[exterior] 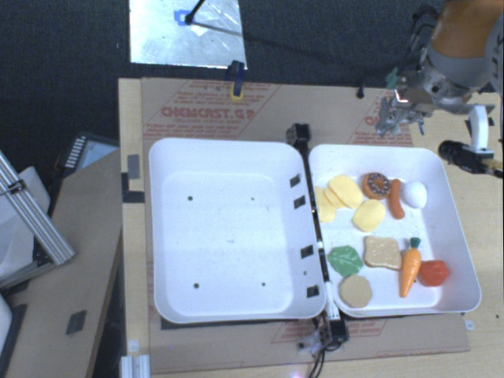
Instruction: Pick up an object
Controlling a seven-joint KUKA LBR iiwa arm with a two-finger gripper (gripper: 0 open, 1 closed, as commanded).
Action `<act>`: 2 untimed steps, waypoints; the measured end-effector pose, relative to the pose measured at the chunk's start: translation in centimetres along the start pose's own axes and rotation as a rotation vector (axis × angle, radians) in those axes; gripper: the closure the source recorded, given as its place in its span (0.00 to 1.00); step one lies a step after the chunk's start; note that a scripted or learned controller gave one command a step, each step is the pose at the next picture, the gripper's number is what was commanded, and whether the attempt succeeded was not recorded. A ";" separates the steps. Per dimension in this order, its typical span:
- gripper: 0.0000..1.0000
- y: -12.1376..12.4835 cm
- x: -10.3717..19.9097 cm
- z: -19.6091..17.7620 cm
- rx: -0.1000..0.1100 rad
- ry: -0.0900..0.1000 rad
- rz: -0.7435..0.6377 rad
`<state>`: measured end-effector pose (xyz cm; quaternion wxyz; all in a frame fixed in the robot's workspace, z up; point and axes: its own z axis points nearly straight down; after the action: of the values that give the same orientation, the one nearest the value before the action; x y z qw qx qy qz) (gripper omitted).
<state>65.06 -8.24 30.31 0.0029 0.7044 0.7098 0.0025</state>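
The right bin holds toy food: several yellow chips, a chocolate doughnut, a red sausage, a white egg, a toast slice, a carrot, a tomato, a green leaf and a round cracker. My gripper hangs above the bench just behind the right bin's far rim, apart from all the food. Nothing is seen held in it.
The left bin sits beside the right one, joined by a black hinge strip. A shiny metal sheet lies behind the bench. A yellow-and-blue clamp stands at the bench's back edge. A black arm part projects at right.
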 end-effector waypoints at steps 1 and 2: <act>1.00 2.0 4.3 -1.0 0.002 0.000 0.001; 1.00 1.9 9.5 -4.1 0.003 0.002 0.000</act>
<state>66.90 1.26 34.39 0.0013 0.7043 0.7099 0.0021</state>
